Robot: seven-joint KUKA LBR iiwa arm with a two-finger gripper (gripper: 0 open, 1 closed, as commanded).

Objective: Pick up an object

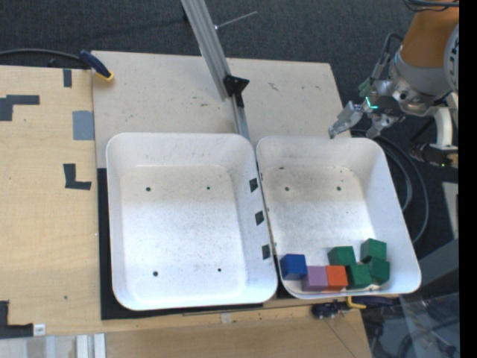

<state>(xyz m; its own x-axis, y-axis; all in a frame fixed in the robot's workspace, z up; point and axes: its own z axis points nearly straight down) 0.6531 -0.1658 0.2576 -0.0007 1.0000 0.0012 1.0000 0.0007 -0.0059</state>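
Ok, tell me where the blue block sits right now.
In the camera view, the blue block lies in the right bin, at its near-left corner, beside the purple block and leftmost in the cluster of blocks.

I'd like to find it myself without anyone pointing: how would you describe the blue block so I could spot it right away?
Look at the right-hand white bin, the one nearer the arm, and follow its near edge, where a cluster of small blocks sits. The blue block is at the left end of that cluster, next to the purple block. It is the only blue one; the others are purple, orange and green.
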